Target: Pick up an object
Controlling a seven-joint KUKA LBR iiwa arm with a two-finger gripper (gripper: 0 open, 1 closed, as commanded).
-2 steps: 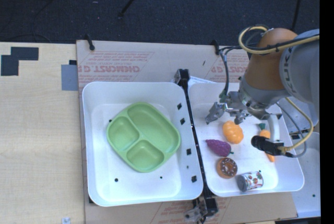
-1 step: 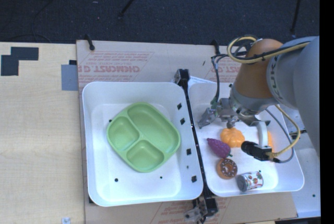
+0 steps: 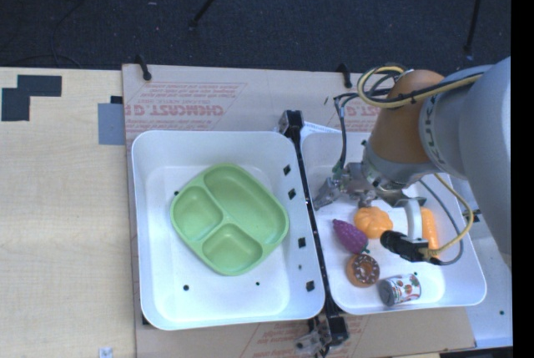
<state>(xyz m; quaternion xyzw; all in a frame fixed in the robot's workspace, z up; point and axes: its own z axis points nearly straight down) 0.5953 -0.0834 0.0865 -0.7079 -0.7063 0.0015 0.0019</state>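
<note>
Camera view: the pincer (image 3: pixel 334 191) hangs low in the right bin (image 3: pixel 467 285); whether it is spread or pressed together cannot be told. Purple toy (image 3: pixel 350 234), orange toy (image 3: pixel 372 221), donut (image 3: pixel 364 269) and can (image 3: pixel 401 290) lie to its lower right, apart from it.

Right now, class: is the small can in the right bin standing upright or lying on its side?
On its side: the can shows its round end facing left and its label along its length.
</note>
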